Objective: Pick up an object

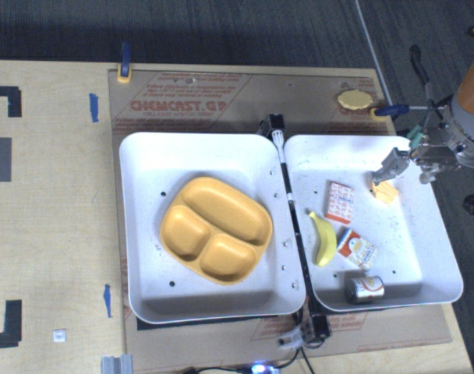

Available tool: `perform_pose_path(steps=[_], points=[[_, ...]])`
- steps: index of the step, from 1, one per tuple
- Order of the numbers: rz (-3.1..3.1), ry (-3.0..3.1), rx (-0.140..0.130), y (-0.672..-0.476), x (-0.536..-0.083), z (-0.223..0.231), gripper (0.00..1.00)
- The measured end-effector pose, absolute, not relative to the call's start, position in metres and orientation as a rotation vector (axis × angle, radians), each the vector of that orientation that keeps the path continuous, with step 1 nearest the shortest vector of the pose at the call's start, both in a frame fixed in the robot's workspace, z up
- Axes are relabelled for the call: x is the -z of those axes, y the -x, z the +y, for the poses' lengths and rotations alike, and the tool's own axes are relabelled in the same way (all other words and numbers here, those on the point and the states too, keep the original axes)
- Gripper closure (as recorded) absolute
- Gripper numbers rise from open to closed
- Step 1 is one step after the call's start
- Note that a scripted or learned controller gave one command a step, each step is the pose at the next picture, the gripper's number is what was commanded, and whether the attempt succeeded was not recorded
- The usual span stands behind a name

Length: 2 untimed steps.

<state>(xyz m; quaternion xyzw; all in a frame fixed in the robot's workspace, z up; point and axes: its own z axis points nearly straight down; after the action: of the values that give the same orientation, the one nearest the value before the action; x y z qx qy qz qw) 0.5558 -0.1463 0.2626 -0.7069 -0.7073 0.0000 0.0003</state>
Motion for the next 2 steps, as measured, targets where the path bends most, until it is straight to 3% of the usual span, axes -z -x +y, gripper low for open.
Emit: perform_pose_path(steps=[1,2], points=[[-2.22,2.223,0.0,-0.523,-0.112,-0.176,0.0],[-2.228,2.232,0.012,-0.487,-0.089,-0.146,0.0]])
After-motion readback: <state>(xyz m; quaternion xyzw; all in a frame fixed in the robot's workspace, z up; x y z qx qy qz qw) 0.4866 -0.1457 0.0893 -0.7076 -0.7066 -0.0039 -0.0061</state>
